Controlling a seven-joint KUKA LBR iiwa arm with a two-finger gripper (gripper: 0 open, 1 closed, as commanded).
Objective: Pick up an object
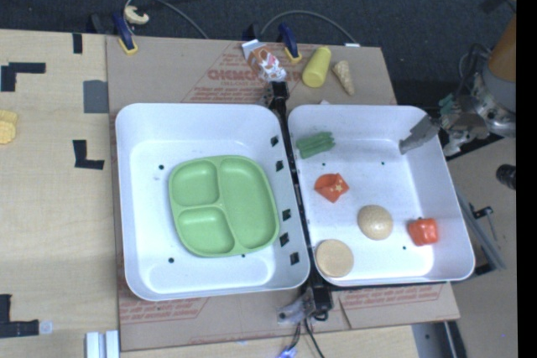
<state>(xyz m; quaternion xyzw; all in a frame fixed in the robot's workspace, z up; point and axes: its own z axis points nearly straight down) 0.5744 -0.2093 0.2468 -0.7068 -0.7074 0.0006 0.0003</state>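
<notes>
**Two bins, gripper at the right rim**

At the far left edge of the frame a small yellow object (7, 128) is seen on the wooden bench top (50, 205). The left bin (143, 138) is occupied by a green divided plate (223, 205) with three compartments, set flat near the bin's centre. Above the bins, on the brown cardboard sheet (168, 71), a small red-and-white packet (265, 61), a yellow cylinder (316, 67) and a tan cone-like piece (344, 77) are laid near the upper middle of the frame.

In the right bin (369, 117), five objects are spread apart from one another. A green ribbed item (315, 144) is found at the upper left corner of the bin. Below it a red pepper-like piece (331, 186) is placed. A pale tan disc (335, 257) is at the lower left of that bin, touching the front wall. A beige round object (375, 222) lies right of centre, and a small orange-red block (423, 230) rests near the right wall.

The gripper (415, 138) is seen at the upper right rim of the right bin, reaching in from the right edge of the frame. Nothing is seen held by it; whether its jaws are parted cannot be told.
</notes>
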